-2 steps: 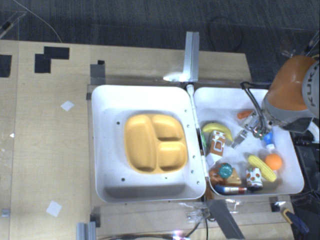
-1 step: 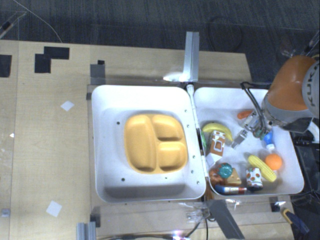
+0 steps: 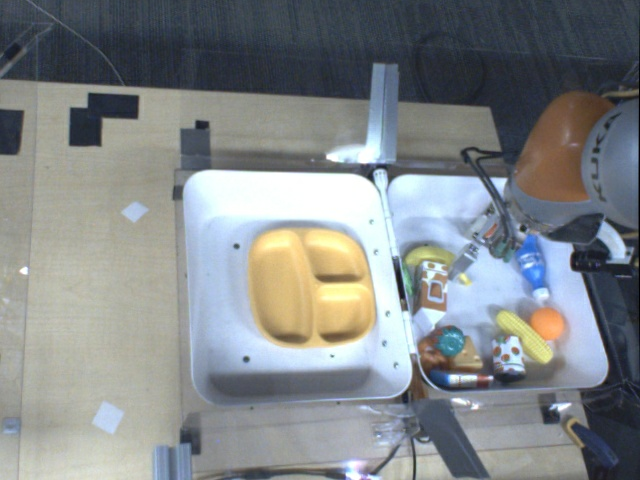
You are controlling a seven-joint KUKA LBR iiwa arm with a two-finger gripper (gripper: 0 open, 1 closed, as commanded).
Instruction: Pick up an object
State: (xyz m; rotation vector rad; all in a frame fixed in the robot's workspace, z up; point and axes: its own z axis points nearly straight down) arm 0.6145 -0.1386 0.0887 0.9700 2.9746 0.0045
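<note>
Pale wooden bench (image 3: 90,268) against dark carpet, bearing two shallow white bins side by side. Holds, in the left white bin (image 3: 215,298), a yellow moulded plastic tray with three compartments (image 3: 308,286), well apart from the work.

Reaches over the right white bin (image 3: 590,368) from its far right corner: grey arm with orange band (image 3: 560,158), with the two-finger gripper (image 3: 468,258) low near the bin's left wall. Cannot tell from this height whether the jaws stand apart or together; nothing seen clamped in them.

Likely target: small brown-and-white carton (image 3: 433,286), just beside the gripper, toward the bin's left wall and slightly toward its near edge. Runs its long axis roughly from far edge to near edge (so a grasp across the short side looks wiser). Touches or nearly touches a rounded yellow plastic toy (image 3: 423,257) on its far side.

Crowded near edge: teal ball (image 3: 450,342), yellow toy corn cob (image 3: 524,334), orange ball (image 3: 547,323); blue-and-white bottle (image 3: 531,264) right of the gripper. Little room there.
</note>
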